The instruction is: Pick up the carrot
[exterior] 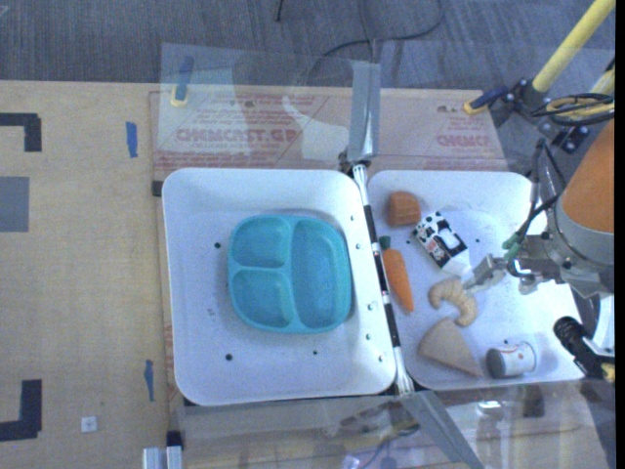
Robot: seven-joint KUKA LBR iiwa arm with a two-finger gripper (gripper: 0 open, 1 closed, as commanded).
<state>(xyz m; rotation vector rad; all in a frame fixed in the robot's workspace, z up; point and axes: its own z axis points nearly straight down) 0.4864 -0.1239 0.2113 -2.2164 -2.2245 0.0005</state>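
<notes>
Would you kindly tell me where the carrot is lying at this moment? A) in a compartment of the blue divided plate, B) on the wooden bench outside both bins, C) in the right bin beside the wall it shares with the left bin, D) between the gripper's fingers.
C: the carrot lies on the floor of the right bin along its left wall, apart from the gripper and the blue divided plate.
</notes>
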